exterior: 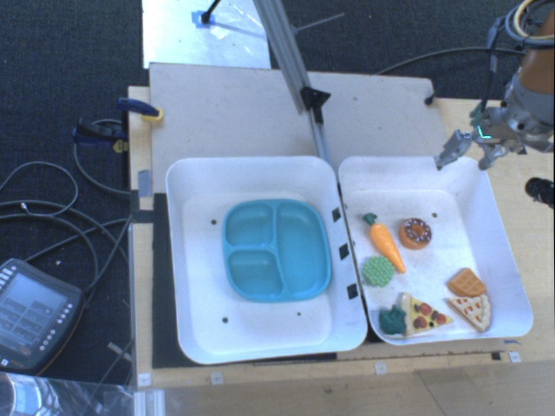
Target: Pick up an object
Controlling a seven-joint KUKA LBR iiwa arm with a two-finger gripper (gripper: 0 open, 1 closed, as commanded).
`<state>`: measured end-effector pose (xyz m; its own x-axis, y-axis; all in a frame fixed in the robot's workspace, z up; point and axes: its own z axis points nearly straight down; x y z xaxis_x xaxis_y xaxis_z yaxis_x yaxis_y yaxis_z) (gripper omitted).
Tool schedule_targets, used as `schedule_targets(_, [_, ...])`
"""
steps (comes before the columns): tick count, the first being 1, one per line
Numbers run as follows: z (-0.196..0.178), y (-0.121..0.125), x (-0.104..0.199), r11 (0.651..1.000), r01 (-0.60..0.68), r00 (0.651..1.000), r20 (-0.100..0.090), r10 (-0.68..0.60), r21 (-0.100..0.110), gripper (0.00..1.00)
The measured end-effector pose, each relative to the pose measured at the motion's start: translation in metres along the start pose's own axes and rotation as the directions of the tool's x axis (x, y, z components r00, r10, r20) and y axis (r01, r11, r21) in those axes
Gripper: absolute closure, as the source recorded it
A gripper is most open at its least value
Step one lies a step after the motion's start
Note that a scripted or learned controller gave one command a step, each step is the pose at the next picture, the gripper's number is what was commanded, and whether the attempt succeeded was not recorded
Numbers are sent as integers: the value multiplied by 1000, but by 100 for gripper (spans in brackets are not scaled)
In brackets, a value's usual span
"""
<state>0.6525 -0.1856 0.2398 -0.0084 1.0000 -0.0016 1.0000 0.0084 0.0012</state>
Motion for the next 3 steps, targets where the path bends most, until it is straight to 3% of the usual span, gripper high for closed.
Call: schedule_targets(3, [151,-19,0,1000,-8,1000,-2,8,3,0])
